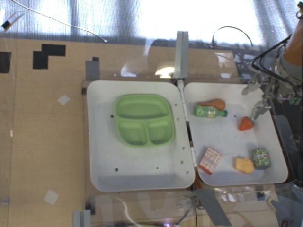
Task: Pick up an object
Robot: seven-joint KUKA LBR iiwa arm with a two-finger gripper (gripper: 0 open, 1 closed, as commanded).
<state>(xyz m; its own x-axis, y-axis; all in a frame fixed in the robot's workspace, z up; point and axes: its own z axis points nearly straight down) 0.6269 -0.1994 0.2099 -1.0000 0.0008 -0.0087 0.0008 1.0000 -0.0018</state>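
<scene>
The right bin (227,141) holds several small objects. A green bottle (210,111) lies beside an orange drumstick-shaped piece (213,103) near the bin's back. A red strawberry-like piece (245,123) sits toward the right wall. Along the front are a red-and-white box (210,160), a yellow wedge (244,165) and a dark green can (261,158). My gripper (253,100) hangs over the bin's back right corner, open, with nothing between its fingers. Its lower fingertip (257,112) sits just above and right of the red piece.
The left bin (102,164) carries a green divided plate (144,119). A grey divider post (182,56) stands at the back between the bins. Black cables (265,56) trail around the arm at the right.
</scene>
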